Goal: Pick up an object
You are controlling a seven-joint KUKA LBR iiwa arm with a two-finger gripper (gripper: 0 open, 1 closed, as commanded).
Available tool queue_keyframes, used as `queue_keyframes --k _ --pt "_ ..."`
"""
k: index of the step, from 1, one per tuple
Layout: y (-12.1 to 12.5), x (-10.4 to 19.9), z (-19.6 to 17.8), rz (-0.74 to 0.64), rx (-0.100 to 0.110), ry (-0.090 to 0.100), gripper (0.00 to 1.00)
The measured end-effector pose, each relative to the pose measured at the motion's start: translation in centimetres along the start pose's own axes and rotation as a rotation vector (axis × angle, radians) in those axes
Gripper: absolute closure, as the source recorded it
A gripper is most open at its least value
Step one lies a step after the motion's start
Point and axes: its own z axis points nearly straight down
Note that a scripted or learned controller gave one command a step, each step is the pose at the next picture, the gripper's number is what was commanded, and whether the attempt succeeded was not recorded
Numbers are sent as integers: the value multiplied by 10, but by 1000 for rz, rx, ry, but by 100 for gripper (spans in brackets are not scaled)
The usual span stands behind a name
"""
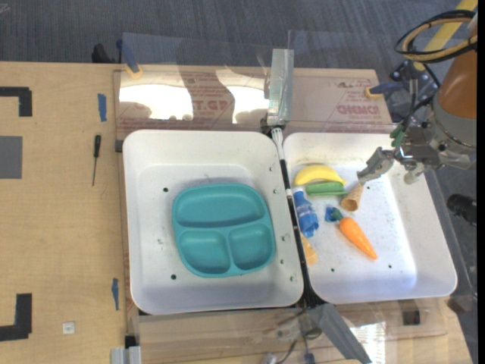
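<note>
The right white bin [402, 275] holds a yellow banana [318, 175] with a green piece [327, 189] along its near side. Close by lie a tan cone [352, 198], an orange carrot [357, 237], a blue bottle [306, 213], a small blue piece [333, 215] and a small yellow-orange piece [311, 253]. My gripper [392, 170] hangs over the far right part of this bin, to the right of the banana and cone. It is open, with nothing between its fingers.
A teal divided plate [223, 229] lies in the left white bin [144, 203]. A clear upright panel [280, 86] stands behind the wall between the bins. Yellow and black cables [432, 36] loop at the top right beside the arm.
</note>
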Motion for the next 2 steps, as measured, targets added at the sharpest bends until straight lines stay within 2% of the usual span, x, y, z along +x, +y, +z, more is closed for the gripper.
queue_keyframes --k 1,2 --pt "-22 -2 166 -212 10 2 0" --pt "-29 -3 189 -124 -6 0 0"
